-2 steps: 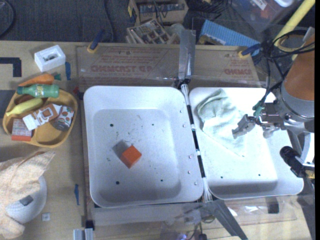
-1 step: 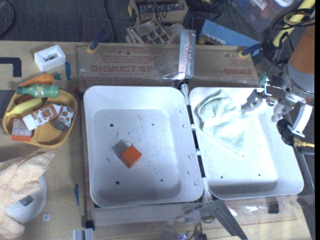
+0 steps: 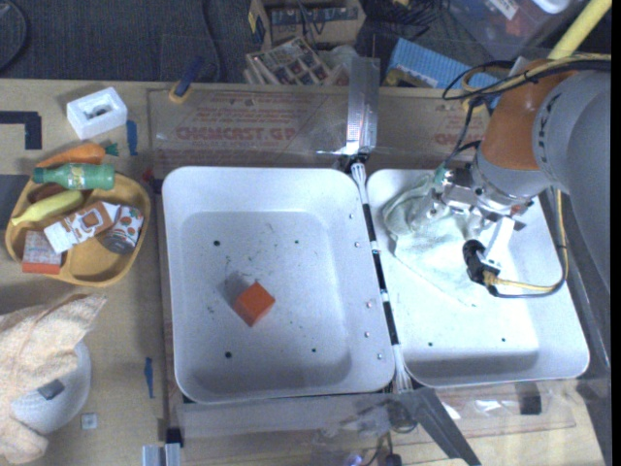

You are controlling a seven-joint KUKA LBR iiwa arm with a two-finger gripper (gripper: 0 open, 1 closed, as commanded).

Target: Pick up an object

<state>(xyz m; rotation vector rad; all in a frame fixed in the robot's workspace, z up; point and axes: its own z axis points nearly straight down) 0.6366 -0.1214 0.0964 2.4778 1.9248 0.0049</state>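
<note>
Over the right bin [image 3: 543,357], tool [image 3: 427,212] state unclear; orange block [image 3: 255,303] lies left.

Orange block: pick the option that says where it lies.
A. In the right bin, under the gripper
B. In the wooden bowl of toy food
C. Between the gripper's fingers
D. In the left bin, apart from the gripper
D. The orange block rests on the floor of the left bin, while the gripper is over the right bin.
</note>
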